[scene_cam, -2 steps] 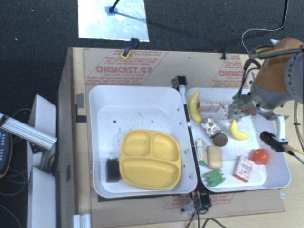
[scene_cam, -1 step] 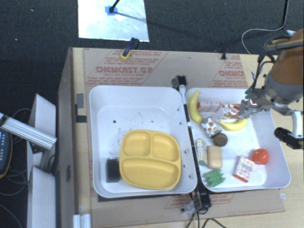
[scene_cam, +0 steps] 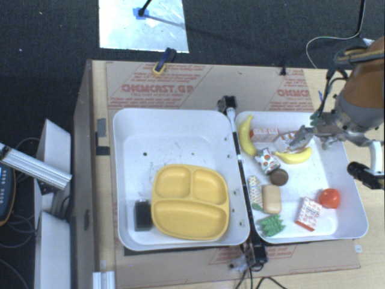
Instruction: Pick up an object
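Right now the gripper [scene_cam: 302, 138] sits low over the far part of the right bin [scene_cam: 355, 212], just above the curved banana [scene_cam: 296, 156] that lies near the middle of that bin. You cannot tell from this slanted view whether the claw is spread or pressed together, and nothing shows between it, so treat the banana as not yet held.

To do this step well, I'd judge you should centre the claw across the banana's thick middle, not its tapered tip, and come straight down so you don't nudge the small packet [scene_cam: 283, 141] lying just beside it. Close gently; the skin looks smooth and could slip sideways.

The banana is bright yellow, short and bowed, lying flat with its ends turned up toward the far wall. A second banana [scene_cam: 245, 135] lies against the divider side, well apart from the arm. Nearby are a patterned can [scene_cam: 266, 160], a brown round piece [scene_cam: 278, 176] and a red tomato [scene_cam: 329, 197]; the left bin [scene_cam: 129, 161] holds a yellow tray [scene_cam: 190, 201].
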Robot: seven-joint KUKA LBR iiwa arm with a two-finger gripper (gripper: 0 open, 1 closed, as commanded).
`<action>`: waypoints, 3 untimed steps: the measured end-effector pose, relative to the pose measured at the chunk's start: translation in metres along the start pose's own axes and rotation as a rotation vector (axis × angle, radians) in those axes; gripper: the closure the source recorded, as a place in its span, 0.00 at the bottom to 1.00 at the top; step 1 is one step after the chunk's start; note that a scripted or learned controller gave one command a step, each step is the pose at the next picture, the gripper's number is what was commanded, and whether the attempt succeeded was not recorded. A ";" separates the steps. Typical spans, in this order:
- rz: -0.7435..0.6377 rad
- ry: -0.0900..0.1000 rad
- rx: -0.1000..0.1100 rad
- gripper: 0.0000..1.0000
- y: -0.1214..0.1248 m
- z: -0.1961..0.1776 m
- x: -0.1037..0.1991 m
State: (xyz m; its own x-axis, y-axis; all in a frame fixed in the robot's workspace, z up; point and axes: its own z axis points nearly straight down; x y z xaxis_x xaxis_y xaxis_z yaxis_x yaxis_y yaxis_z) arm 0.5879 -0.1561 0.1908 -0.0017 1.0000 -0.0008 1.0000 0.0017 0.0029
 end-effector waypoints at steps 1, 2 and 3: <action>-0.001 0.001 0.004 0.00 -0.017 0.080 0.043; -0.002 0.001 0.002 0.00 0.023 0.107 0.041; -0.004 0.002 0.000 1.00 0.024 0.096 0.041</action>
State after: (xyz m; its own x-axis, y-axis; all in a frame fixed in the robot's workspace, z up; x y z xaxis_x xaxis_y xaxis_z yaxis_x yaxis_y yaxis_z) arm 0.6124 -0.1147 0.0950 -0.0053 1.0000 0.0008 1.0000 0.0053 0.0029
